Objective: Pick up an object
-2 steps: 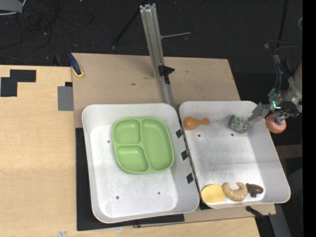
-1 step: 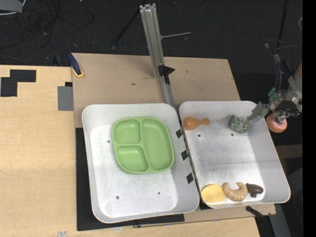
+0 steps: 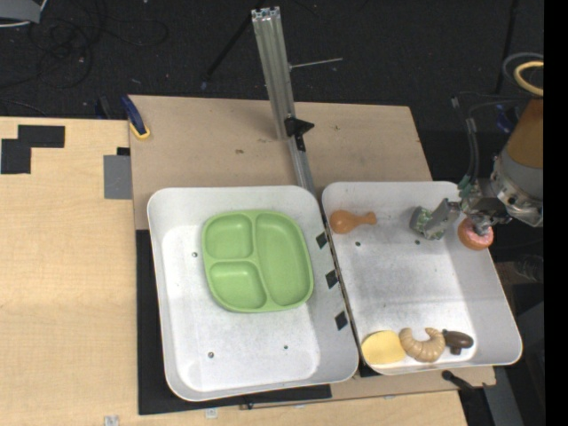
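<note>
Though side by side, two bins [image 3: 240,353] [image 3: 408,282]

Two bins side by side, with things lying in both.

You see the left bin [image 3: 177,362] holding a tray with three parts [image 3: 257,261], which sits toward the back and right of that bin. In the right bin [image 3: 417,282], a small toy drumstick [image 3: 351,221] lies near the back left corner. The gripper [image 3: 432,223] sits to its right, near the back. A round thing [image 3: 476,233] rests at the right wall, just beside the gripper. At the front wall a flat round piece [image 3: 383,349], a curled thing [image 3: 423,343] and a small dark thing [image 3: 457,341] lie in a row, left to right.
</note>
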`<state>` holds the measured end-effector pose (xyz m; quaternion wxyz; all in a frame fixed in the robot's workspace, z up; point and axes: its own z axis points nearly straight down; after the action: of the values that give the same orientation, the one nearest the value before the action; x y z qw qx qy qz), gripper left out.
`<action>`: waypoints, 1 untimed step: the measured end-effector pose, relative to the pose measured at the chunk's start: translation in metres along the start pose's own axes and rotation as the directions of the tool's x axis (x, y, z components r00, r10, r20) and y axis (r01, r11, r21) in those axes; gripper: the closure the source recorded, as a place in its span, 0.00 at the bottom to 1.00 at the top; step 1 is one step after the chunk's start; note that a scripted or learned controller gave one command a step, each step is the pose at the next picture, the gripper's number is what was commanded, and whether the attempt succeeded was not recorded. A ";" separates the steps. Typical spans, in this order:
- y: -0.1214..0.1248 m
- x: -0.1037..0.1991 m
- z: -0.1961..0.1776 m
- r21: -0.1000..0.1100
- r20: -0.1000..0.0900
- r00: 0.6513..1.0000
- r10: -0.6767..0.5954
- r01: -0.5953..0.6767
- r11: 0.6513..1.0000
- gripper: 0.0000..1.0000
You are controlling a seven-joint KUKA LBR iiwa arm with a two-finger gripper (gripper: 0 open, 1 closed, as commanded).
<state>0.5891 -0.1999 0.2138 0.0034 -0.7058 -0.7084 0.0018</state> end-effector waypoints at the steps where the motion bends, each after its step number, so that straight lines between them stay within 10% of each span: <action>1: 0.003 -0.009 0.051 0.000 0.001 1.000 0.004 -0.004 1.000 0.00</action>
<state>0.5918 -0.2084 0.1625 0.0031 -0.7072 -0.7071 0.0021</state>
